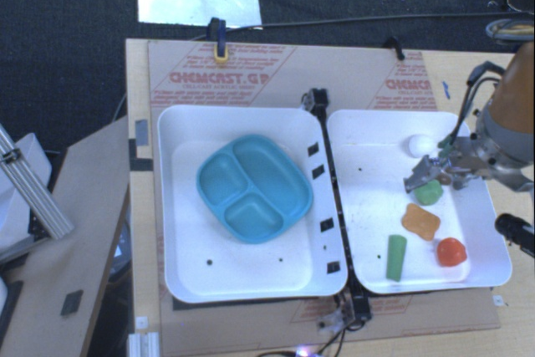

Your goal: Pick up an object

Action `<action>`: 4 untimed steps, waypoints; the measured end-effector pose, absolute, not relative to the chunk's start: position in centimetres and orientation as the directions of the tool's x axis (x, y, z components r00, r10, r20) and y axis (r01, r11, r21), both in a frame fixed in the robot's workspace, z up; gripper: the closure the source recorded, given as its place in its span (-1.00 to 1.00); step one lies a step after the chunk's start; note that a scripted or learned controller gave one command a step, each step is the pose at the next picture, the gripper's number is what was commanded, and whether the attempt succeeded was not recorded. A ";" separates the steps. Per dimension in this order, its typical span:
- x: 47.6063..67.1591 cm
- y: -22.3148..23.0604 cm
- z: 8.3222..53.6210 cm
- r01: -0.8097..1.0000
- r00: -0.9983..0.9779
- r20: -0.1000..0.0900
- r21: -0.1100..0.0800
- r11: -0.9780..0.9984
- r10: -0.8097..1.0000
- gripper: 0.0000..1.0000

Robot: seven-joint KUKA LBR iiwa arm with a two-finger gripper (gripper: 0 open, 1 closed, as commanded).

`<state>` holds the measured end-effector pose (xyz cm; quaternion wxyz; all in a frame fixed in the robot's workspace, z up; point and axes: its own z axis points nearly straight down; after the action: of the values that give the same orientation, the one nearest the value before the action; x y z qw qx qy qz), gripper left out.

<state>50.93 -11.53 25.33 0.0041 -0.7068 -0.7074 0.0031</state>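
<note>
My gripper (425, 176) hangs low over the right bin (368, 205), reaching in from the right. Its tip is right above a small round green object (430, 195), touching or nearly touching its top edge. A white ball (418, 145) lies just behind the gripper. In front of it are an orange lumpy piece (420, 221), a red round piece (451, 252) and a green cylinder (395, 257) lying lengthwise near the bin's front wall.
The left bin (188, 263) holds a blue divided plate (253, 188), slightly tilted. A black-tabbed divider (324, 180) separates the two bins. The left half of the right bin is bare white floor.
</note>
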 end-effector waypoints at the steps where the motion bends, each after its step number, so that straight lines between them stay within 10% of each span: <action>1: 51.2 -11.5 25.9 1.000 -0.003 0.000 0.002 0.003 1.000 -1.00; 4: 51.3 -10.2 8.6 1.000 -0.001 0.001 0.000 0.001 1.000 -1.00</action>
<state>51.30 -10.17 8.59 0.0003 -0.7066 -0.7076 -0.0003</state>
